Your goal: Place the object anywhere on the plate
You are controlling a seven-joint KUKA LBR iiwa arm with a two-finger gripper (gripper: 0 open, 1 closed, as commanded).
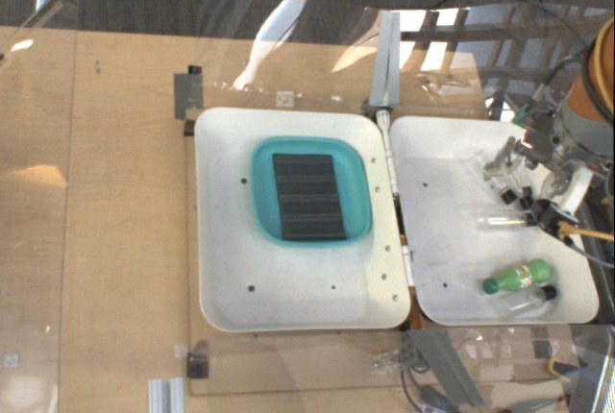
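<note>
Bottle (pixel 517 277), probably our object, lies well off the plate (pixel 260 200), unpicked; our gripper's (pixel 515 179) state we cannot tell.

- The worktop (pixel 96 209) is pale brown wood with a glossy surface that catches bright glare along its far side.
- Two shallow white bins lie on it, the left bin (pixel 226 296) and the right bin (pixel 432 161), touching edge to edge.
- A small black block (pixel 189 92) sits at the left bin's far corner, and another (pixel 197 364) by its near corner.
- A grey bar (pixel 386 56) lies behind the seam between the bins.
</note>
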